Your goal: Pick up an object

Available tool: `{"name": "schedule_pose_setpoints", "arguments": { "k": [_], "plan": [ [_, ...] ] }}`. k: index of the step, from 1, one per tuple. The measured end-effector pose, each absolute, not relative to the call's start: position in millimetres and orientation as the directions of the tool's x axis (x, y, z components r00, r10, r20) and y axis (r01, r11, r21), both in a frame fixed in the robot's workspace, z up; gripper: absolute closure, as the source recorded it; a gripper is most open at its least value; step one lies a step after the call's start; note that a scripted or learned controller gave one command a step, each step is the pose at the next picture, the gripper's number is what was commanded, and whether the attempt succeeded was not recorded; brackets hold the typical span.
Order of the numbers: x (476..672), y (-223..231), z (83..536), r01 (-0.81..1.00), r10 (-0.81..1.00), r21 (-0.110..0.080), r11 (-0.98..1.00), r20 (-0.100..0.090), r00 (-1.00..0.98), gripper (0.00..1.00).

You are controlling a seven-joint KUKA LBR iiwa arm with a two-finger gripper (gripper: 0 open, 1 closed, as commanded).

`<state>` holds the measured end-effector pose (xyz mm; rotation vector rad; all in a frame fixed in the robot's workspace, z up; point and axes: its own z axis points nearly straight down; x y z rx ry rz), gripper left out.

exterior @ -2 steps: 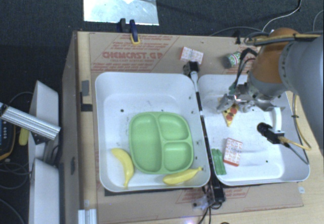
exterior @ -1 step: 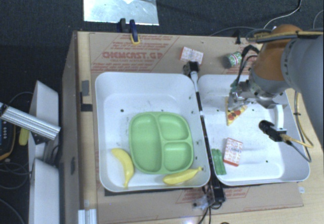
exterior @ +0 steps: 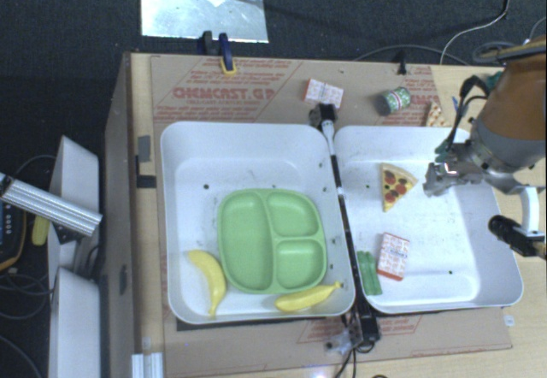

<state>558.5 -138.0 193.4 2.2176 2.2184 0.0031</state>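
While claw (exterior: 438, 173) hangs beside pizza slice (exterior: 395, 185) | grip state unclear | arm (exterior: 513, 111) cut off right

The arm (exterior: 513, 115) comes in from the right side of the camera view, its broad orange band uppermost and a grey wrist section below it, slanting down and to the left. At the end of the wrist sits the gripper (exterior: 438, 178), a cluster of pale grey metal parts pointing left and slightly downward. Dark cables (exterior: 466, 103) loop just above and to the right of the gripper, running along the wrist's upper edge toward the orange band. To the lower right of the gripper, a black cylindrical piece (exterior: 515, 237) sticks out beneath the grey section. The gripper's tip is small and blurred at this angle.
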Motion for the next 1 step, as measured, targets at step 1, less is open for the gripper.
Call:
{"name": "schedule_pose_setpoints", "arguments": {
  "k": [1],
  "plan": [
    [558.0, -137.2, 192.4, 1.000, 1.000, 0.002, 0.001, 0.000, -0.001, 0.00]
  ]
}}
